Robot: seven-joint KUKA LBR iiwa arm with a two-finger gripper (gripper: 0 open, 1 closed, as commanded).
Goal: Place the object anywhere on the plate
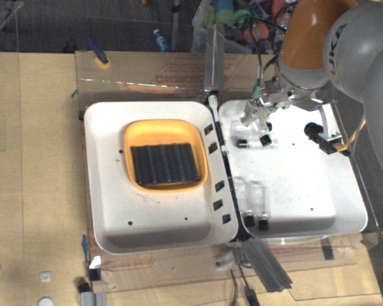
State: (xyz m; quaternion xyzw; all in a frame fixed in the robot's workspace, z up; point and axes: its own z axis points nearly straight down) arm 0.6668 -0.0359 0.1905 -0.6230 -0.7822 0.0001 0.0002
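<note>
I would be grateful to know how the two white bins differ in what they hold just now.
The left bin holds an orange plate with a dark ribbed object lying on it; the right bin has neither. The gripper sits low over the right bin's far left corner, away from the left bin. Both are shallow and white.

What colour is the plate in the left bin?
Orange-yellow, seen in the camera view; the plate has a dark ribbed object lying on it.
</note>
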